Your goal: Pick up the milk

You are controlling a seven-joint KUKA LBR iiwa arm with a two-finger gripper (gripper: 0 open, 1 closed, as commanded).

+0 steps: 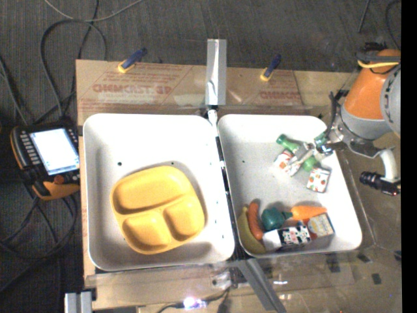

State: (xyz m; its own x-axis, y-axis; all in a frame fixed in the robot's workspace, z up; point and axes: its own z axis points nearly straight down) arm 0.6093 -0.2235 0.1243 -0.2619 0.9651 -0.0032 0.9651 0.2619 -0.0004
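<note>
Approach step judged in hand. Arm (371,100) reaching in from 3 o'clock, hand (321,143) low over upper part of right bin (260,126), just beside small cartons. Opening of hand and any hold: cannot tell. Milk (295,234), taken to be the black-and-white carton, lying at 6 o'clock in right bin, touching orange carton (320,225), well apart from hand. Yellow tray (159,207) in left bin. Next move calls for shifting toward 6 o'clock, then descending squarely over milk.
</note>
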